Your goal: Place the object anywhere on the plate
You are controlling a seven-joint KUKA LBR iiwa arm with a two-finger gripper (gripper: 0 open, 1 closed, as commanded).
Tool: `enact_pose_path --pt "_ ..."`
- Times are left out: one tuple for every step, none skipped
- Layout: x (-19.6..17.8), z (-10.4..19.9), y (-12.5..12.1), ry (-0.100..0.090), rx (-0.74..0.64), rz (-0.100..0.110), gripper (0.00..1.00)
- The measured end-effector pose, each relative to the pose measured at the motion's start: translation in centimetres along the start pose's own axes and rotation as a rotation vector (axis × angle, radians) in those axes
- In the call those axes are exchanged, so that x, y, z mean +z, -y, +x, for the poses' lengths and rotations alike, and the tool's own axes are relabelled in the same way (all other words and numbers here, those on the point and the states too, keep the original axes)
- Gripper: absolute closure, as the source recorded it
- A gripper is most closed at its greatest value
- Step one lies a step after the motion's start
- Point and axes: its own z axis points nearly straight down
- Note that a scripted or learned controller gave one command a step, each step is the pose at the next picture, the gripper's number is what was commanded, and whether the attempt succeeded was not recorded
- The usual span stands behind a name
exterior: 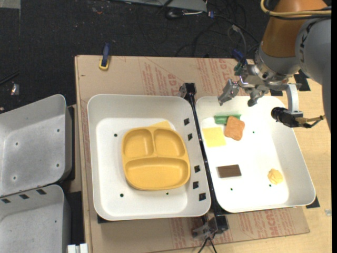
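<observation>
— What do you have around the work?

— You've got two bins, left bin (100, 141) and right bin (258, 157), side by side on a brown board (147, 75). Black clips (197, 152) run down the seam between them.

— And beyond the bins?

— Look at the board's far left corner: a blue clamp (105, 57). To your left lie spare white trays (31, 136). Cables (210, 30) trail over the dark floor behind.
</observation>
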Motion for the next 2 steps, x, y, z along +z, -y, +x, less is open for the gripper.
enact_pose_path --pt "-0.9 0.0 -0.2 0.001 -0.002 -0.013 0.0" --pt "3.8 0.3 0.5 0.001 0.0 -0.009 0.0"
